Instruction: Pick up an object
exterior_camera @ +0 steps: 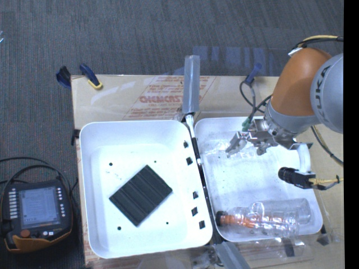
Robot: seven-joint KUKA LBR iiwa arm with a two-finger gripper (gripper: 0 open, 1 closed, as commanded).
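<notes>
A clear plastic bottle (pixel 272 213) with an orange cap lies on its side along the front wall of the right bin (pixel 241 185). A black ribbed pad (pixel 141 195) lies flat in the middle of the left bin (pixel 90 150). My gripper (pixel 247 148) hangs over the back part of the right bin, well behind the bottle and apart from it. Its two fingers stand spread, one toward the left (pixel 232 146) and one toward the right (pixel 262 148), with nothing between them.
A grey bar (pixel 192 88) rises at the back between the two bins. A black cable plug (pixel 291 176) sticks out beside the wrist at the right bin's edge. A teach pendant (pixel 36 209) lies on the floor at far left. Clamps (pixel 90 77) grip the bench's back left corner.
</notes>
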